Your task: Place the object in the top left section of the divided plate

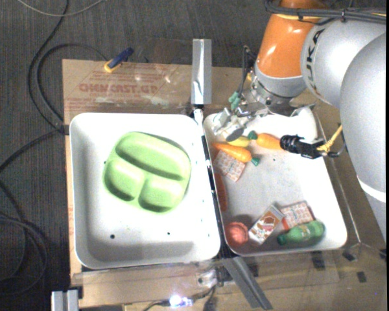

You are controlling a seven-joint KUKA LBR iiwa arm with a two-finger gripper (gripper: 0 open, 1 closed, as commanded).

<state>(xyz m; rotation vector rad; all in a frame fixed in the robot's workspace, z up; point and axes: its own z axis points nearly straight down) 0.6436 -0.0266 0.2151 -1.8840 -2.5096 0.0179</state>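
The gripper (232,127) hangs low over the far left corner of the right bin (324,238), its orange-banded arm (292,37) slanting in from the upper right. Whether its tips are parted or closed cannot be told, and nothing visibly sits between them.

Just beside and below the gripper lie two carrots: one (232,151) directly beneath it, another (268,141) a little to its right. Touching the lower carrot is a small patterned packet (230,167). Farther toward the near edge sit a red ball (237,232), two more small cartons (266,227) (296,214) and one green bottle (303,233), clustered along the near wall. The bin's middle floor lies bare.

Well to the gripper's left, across the two touching rims, the left bin (84,238) holds one green divided plate (148,172), with white floor open all around it.
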